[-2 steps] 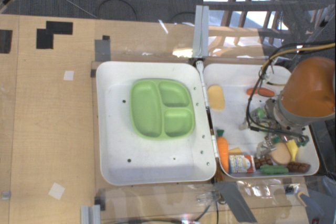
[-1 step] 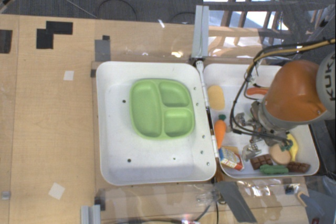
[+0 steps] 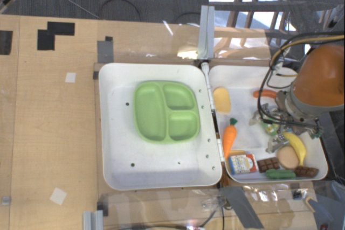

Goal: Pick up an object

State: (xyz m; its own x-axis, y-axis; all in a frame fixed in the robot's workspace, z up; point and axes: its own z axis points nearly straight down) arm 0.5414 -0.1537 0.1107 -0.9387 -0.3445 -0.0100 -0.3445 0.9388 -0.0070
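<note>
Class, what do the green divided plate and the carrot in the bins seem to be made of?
Green divided plate: likely moulded plastic, with a smooth even colour and soft sheen. Carrot: probably toy plastic, uniform orange with a green top, though rubber or foam remains possible.

We see the arm [image 3: 321, 81] coming in from the right edge, its orange band uppermost and bulking large toward the camera. Below the band sits the grey wrist, pointed steeply down. Black and yellow cables loop out from the wrist's left side. The tool [image 3: 280, 134] hangs under the wrist, low and to its left; we cannot make out how it is set.
</note>
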